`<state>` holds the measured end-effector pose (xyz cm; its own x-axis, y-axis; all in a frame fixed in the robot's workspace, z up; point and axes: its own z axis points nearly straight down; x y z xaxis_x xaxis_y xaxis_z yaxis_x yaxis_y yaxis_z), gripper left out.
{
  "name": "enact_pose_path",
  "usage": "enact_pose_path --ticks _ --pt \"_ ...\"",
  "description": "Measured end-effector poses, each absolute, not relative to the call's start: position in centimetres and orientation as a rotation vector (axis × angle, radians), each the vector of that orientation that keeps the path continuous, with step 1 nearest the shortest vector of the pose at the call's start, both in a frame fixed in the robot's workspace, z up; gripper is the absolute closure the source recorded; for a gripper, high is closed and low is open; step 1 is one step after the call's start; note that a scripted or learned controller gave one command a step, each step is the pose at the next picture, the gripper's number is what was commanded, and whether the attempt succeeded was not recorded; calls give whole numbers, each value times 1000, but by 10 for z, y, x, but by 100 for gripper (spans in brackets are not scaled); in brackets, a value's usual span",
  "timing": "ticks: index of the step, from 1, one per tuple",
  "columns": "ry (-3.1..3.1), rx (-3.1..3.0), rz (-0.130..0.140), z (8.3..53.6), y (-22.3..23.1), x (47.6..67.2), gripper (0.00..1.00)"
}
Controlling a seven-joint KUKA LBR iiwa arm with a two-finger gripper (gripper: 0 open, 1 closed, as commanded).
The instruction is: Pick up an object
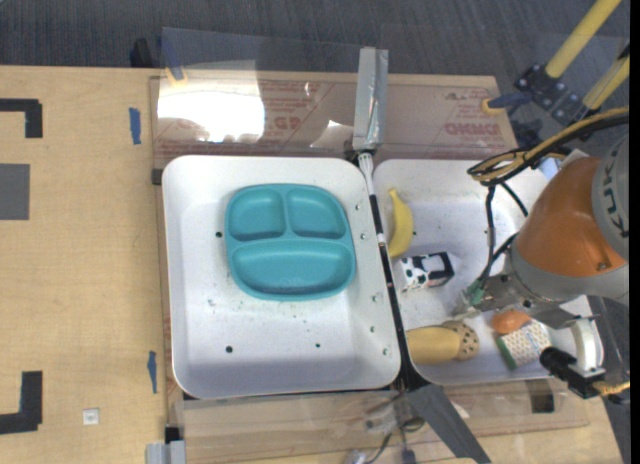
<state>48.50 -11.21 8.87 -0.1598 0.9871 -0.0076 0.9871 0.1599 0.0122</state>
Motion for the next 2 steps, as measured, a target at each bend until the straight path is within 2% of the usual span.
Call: enact_pose_path --ticks 1,2 --pt "2463 1939 -2 105 -228 536 100" --pt "2488 1930 10 103 -217 538 0"
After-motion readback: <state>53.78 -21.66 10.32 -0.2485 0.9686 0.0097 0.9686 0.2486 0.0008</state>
